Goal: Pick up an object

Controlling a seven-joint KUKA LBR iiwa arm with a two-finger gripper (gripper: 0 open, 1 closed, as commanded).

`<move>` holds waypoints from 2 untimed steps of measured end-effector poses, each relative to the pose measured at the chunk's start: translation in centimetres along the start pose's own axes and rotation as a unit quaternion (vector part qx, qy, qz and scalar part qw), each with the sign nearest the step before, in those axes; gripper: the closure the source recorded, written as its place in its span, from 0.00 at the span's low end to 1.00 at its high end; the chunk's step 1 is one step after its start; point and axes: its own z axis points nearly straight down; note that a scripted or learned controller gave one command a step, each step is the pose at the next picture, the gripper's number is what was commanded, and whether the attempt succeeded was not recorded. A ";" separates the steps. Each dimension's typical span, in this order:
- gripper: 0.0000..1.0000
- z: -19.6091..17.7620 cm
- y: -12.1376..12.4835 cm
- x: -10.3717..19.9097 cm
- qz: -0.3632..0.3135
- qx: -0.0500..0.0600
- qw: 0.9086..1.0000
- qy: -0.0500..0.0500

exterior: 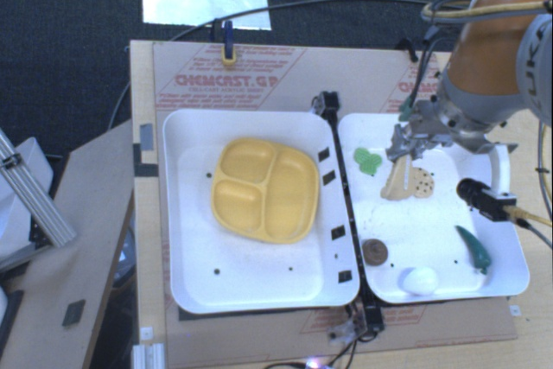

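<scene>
**Over the right bin, nothing lifted yet**

My gripper hangs low in the right bin, and I cannot tell how my fingers stand. Just at my five o'clock lies a tan wafer stick touching a speckled cookie; at nine o'clock, a green leaf. I judge the pick not yet made. Farther out: one brown disc, one white egg, one green pepper. The left bin holds one yellow tray.

Place: a robotics lab, my test cell.
Signs: my counter of bare board, taped white bins, loose cables, aluminium framing.
</scene>
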 end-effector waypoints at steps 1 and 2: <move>1.00 0.5 1.4 6.1 -0.001 0.000 1.000 0.001; 1.00 2.4 2.0 10.6 0.000 0.001 1.000 0.000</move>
